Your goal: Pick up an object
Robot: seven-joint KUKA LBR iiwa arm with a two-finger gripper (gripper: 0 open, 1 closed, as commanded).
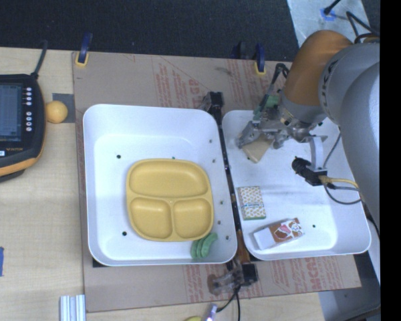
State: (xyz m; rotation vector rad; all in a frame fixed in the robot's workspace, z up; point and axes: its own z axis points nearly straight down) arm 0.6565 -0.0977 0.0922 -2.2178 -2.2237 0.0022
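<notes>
Gripper point(260, 139) low in the right bin point(334, 243), fingers closed on what looks like a tan block point(255, 152); card point(251, 202) and packet point(278, 233) lie nearer the camera.

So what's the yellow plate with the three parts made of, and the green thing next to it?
The yellow plate looks like moulded plastic: smooth, softly shiny, with rounded dividers. The green thing looks like ridged plastic or rubber, but it is too small to be sure.
</notes>
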